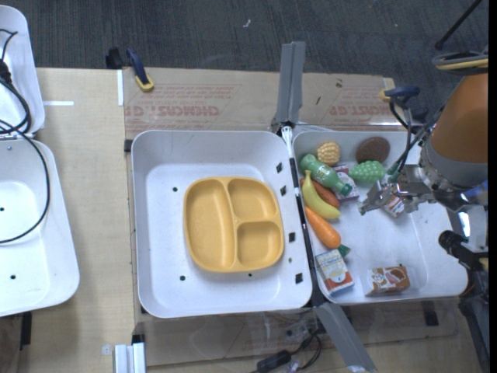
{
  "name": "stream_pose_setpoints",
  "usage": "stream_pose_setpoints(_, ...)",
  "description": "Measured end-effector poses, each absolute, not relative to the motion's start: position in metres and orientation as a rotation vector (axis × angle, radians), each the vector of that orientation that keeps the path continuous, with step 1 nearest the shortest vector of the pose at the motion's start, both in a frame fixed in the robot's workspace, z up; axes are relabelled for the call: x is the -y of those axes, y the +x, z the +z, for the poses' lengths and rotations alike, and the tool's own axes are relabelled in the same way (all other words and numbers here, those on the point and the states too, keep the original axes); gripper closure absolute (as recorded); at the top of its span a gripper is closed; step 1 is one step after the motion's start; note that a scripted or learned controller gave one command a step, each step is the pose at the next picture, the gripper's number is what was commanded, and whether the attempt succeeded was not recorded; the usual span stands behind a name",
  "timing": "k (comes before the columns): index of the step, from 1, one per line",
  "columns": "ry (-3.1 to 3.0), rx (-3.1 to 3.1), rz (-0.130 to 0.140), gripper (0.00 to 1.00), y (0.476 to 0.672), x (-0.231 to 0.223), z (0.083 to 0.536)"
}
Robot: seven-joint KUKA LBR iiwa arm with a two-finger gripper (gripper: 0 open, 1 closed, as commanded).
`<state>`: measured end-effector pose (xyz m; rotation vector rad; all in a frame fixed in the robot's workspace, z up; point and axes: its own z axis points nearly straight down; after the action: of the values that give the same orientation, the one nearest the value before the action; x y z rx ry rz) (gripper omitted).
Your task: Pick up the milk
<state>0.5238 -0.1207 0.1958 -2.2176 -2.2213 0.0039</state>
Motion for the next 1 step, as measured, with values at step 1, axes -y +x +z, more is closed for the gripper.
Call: stream_pose_setpoints(1,-2.152,2.286,0.003,0.0,0.4795,0.1705,0.1714)
